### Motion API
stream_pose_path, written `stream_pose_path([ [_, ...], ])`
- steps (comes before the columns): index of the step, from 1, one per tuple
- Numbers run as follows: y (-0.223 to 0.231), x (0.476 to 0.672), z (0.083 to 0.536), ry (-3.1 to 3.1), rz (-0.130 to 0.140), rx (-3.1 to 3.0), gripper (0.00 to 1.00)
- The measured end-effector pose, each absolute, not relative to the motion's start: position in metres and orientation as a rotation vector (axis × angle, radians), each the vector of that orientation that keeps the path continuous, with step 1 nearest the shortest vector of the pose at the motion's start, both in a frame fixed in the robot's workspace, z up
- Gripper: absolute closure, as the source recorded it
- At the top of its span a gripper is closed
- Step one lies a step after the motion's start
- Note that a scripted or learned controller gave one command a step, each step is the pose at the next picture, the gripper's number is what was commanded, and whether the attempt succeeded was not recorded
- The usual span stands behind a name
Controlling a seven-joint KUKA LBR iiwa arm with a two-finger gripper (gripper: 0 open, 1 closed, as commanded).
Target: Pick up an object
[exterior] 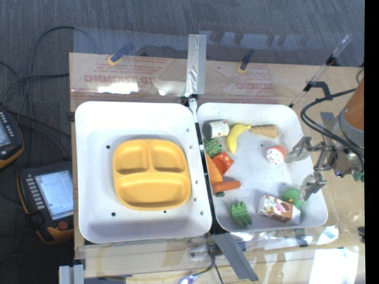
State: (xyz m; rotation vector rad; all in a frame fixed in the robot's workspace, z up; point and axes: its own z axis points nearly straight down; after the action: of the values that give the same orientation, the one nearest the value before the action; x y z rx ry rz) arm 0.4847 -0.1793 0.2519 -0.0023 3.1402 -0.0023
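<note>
The small printed carton (276, 208), white and red with lettering too blurred to read, lies near the front of the right white bin (296, 122), between one green knobbly toy (240, 212) and one round green piece (292, 195). The two-finger gripper (308, 167) hangs at that bin's right edge, fingers spread wide, seemingly holding nothing. One yellow banana (236, 136) lies toward the bin's back. One yellow sectioned plastic plate (152, 173) sits in the left bin.

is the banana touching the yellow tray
Apart. The camera view shows the banana in the right bin, the yellow tray in the left bin, with both bin rims between them.
</note>
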Motion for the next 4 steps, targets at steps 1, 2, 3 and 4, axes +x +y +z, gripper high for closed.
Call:
stream_pose_path([
  [1,-0.185,0.556,0.138,3.125,-0.004,0.318,0.0],
  [2,-0.14,0.638,0.101,2.998,-0.006,0.931,0.0],
  [3,-0.108,0.65,0.091,2.898,-0.024,1.228,0.0],
  [4,-0.106,0.651,0.1,2.9,-0.028,1.219,1.0],
])
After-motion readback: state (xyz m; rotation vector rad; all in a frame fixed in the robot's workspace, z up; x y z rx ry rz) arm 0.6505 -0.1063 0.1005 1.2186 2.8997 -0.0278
